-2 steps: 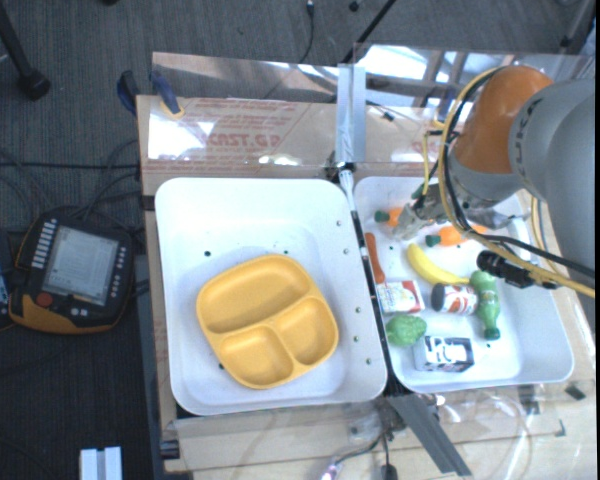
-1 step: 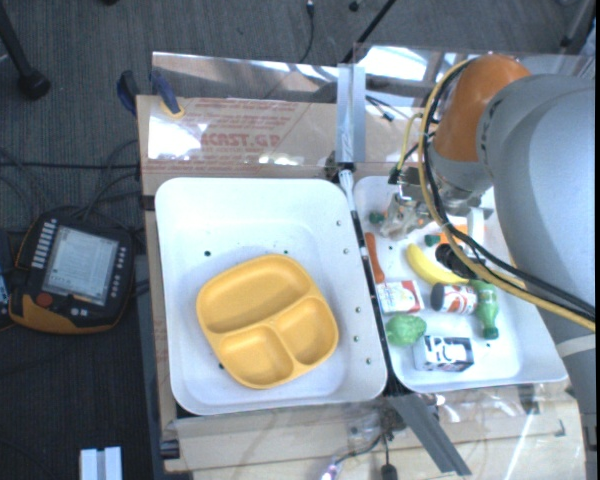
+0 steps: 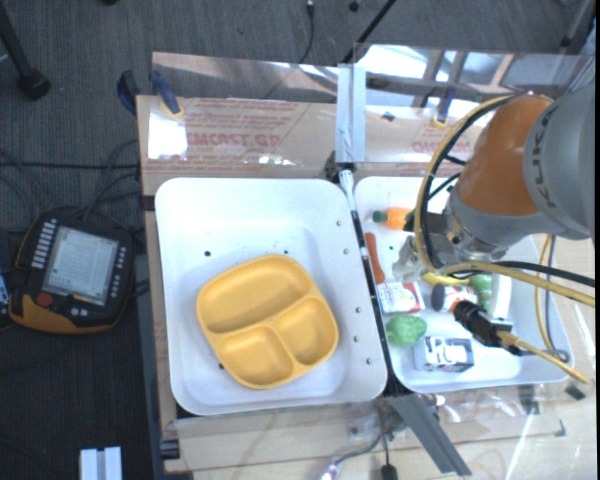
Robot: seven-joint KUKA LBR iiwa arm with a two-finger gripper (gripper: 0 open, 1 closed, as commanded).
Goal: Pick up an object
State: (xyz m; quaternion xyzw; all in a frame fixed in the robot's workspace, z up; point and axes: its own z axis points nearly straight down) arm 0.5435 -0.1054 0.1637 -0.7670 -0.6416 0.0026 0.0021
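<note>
Left bin [image 3: 180,268]: yellow tray [image 3: 267,320] central

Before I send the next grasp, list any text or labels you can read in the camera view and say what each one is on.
Red lettering on the clear panel behind the bins: blurred, no word readable for sure.
Red-and-white packet in the right bin: print too small.
Small white box, same bin: dark markings, unreadable.
Pendant screen on the floor: too small.
</note>
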